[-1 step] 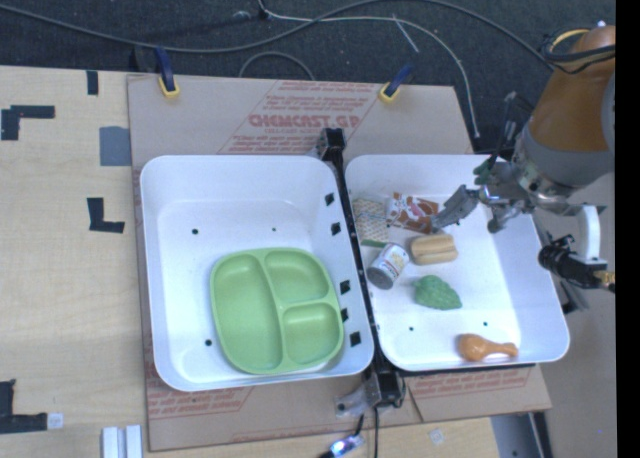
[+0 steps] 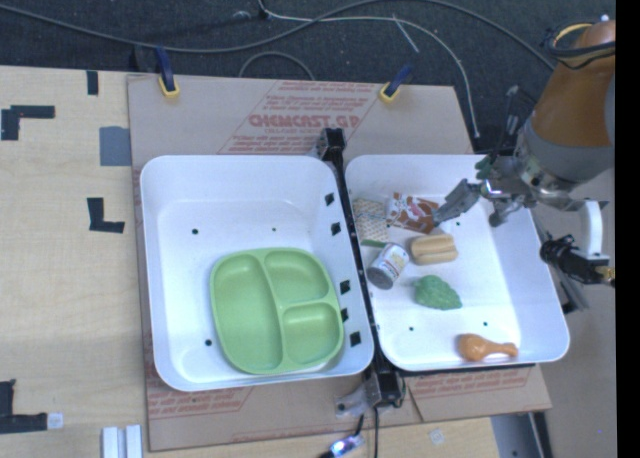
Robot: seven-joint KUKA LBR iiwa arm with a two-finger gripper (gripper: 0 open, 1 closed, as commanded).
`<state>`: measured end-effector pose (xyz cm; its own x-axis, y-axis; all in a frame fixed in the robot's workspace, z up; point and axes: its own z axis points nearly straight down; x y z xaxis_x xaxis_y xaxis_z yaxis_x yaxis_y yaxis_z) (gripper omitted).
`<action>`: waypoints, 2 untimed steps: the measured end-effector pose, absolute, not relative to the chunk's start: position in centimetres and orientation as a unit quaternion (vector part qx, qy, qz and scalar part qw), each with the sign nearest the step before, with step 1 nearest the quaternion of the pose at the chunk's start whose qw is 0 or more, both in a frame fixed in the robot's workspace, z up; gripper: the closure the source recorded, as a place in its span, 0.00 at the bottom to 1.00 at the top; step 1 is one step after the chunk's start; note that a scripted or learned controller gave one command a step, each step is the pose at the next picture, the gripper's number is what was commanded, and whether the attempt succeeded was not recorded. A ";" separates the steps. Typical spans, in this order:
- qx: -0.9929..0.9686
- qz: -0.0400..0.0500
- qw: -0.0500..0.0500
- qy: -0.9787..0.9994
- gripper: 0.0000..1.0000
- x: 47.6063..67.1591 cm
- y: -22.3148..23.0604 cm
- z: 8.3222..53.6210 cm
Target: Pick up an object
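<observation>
over the right bin (image 2: pixel 540 276) the gripper (image 2: pixel 478 198) hung with jaws spread, grasping nothing; approach step, next a descent onto the tan block (image 2: pixel 433 248) below.

Glossy white plastic bins (image 2: pixel 160 206); matt green plate (image 2: pixel 275 308).

a robotics lab bench; clamped cardboard sheet (image 2: pixel 300 116); two white bins (image 2: pixel 165 246); loose cables (image 2: pixel 330 21); tape marks (image 2: pixel 100 216)

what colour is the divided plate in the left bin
Light green, all over; the divided plate shows clearly in the camera view.
</observation>
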<state>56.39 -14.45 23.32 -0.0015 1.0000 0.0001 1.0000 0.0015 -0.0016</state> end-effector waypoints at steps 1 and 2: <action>-0.707 0.003 0.003 -0.707 0.00 57.0 -14.5 17.1; -0.707 0.002 0.002 -0.707 0.00 56.7 -13.8 12.6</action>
<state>56.70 -13.81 12.60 -0.0008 1.0000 0.0004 1.0000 0.0008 -0.0055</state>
